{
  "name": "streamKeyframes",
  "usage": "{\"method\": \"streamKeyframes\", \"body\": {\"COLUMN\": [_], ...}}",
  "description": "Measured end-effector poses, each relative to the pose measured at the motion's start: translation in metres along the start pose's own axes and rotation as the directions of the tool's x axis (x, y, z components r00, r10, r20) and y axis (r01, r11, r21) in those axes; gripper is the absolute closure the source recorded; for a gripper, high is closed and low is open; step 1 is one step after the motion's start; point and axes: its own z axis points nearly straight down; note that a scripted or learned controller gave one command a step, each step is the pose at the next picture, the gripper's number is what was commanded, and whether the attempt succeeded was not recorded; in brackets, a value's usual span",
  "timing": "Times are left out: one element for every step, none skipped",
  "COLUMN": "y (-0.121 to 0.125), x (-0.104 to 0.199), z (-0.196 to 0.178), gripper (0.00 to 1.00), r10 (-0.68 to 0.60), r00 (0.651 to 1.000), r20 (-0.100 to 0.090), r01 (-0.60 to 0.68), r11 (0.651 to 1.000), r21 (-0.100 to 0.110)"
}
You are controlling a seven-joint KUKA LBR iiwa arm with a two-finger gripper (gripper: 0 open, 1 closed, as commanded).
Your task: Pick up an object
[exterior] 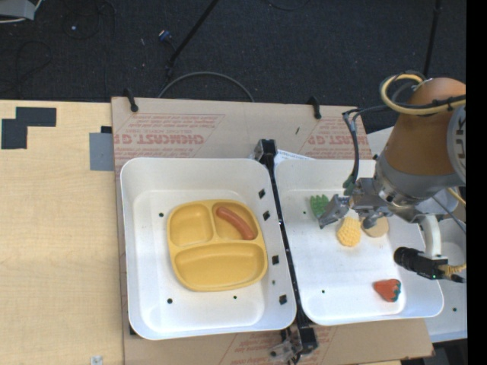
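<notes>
Yellow corn cob [348, 233]: toy, lies on the floor of the right bin [335, 303], directly under the end effector [352, 213].
End effector: on the grey arm [418, 147] with the orange band, low over the corn; one dark finger shows at the corn's upper left, another part at its upper right. Corn sits between/below them; cannot tell if the fingers are clamped on it or just around it.
Green toy [319, 203]: leafy-looking piece, just left of the corn, near the end effector's left finger.
Tan round piece [375, 228]: just right of the corn, partly under the end effector.
Red toy [387, 289]: strawberry-like, well below and right of the corn, near the right bin's front corner.
Left bin [144, 295]: left of the corn, across the divider; holds a yellow sectioned plate [217, 261].
Sausage [237, 221]: reddish toy, in the plate's upper right compartment.
Desk [53, 242]: light wood, far left of the corn, beyond the left bin.
</notes>
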Motion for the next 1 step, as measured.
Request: {"method": "streamKeyframes", "body": {"y": [0.0025], "x": [-0.0002], "z": [-0.0067], "gripper": [0.0], "r10": [-0.002], "r00": [1.0], "r20": [0.001], "r01": [0.002], "r11": [1.0], "r21": [-0.012]}}
